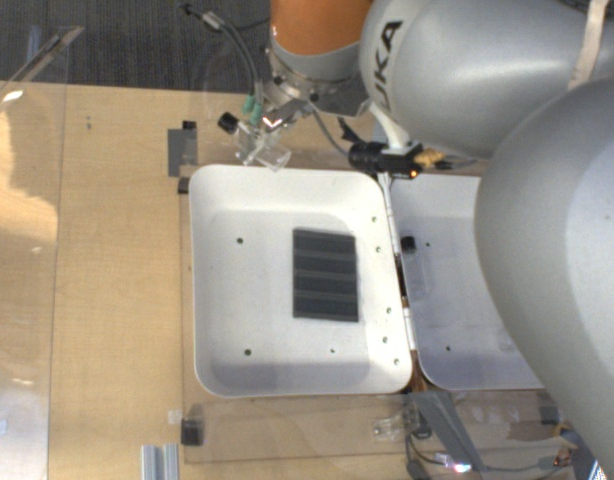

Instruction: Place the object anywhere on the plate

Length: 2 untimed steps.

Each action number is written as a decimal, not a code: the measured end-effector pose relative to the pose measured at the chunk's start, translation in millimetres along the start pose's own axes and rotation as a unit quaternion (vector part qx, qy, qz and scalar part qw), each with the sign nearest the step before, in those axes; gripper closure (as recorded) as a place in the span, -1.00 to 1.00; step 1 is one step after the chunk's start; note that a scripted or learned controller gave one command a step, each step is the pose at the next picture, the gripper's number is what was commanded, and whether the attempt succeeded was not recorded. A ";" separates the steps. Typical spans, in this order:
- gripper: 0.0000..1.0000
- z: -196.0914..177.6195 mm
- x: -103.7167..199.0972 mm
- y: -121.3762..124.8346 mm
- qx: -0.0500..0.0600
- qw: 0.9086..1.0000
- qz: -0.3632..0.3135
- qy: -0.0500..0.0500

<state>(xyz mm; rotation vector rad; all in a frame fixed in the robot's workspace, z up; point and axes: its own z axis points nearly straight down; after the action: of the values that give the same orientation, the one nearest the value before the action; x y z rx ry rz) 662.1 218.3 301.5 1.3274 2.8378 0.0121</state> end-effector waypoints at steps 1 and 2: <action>1.00 55.9 52.6 -48.7 0.003 0.994 -0.110 0.002; 1.00 -137.0 9.9 -44.4 -0.001 1.000 0.019 -0.001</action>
<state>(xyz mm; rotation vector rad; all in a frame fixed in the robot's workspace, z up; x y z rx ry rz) 620.1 197.0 438.0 1.3808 2.8104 0.0141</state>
